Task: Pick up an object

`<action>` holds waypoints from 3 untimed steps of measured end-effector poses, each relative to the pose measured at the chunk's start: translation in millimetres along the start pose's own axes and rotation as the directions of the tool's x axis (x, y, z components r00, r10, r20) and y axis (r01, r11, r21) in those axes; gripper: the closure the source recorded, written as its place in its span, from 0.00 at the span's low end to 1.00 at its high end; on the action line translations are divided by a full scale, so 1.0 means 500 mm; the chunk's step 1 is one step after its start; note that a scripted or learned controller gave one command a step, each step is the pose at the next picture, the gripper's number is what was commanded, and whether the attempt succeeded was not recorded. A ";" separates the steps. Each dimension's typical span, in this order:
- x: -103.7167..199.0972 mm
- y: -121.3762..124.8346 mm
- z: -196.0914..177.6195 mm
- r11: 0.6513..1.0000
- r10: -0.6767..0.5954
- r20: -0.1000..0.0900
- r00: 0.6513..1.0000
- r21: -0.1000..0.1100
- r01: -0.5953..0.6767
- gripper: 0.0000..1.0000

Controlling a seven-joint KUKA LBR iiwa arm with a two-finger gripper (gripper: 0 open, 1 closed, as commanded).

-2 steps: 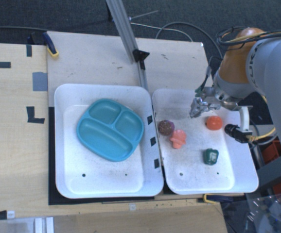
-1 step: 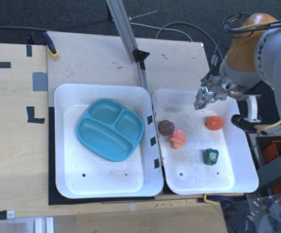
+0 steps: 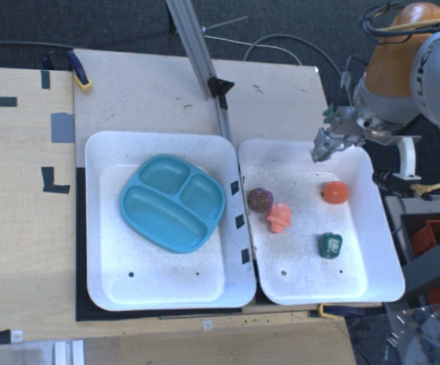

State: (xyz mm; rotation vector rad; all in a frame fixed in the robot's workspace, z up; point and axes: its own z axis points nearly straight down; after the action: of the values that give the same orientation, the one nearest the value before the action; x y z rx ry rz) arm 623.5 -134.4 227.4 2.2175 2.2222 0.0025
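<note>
Orange toy (image 3: 335, 192) lies near the gripper (image 3: 320, 153) in right bin (image 3: 372, 280).

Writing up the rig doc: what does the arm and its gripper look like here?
The arm is grey with a rounded, glossy orange band above the wrist. Dark cables loop over the top of the orange section. Below it the wrist narrows to a grey metal gripper, small and blocky with what look like green fittings on its side. No legible markings at this resolution.

A robotics lab: taped bench (image 3: 22, 166), loose cables (image 3: 281, 44), white bins (image 3: 98, 204).
</note>
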 end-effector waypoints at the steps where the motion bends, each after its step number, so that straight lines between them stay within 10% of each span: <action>1: 0.106 0.027 -0.008 1.000 -0.004 -0.002 1.000 0.003 0.004 1.00; 3: 0.296 0.031 0.003 1.000 -0.003 -0.002 1.000 0.005 0.003 1.00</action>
State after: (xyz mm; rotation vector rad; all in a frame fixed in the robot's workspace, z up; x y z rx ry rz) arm 638.9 13.4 225.7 2.2171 2.2290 -0.0013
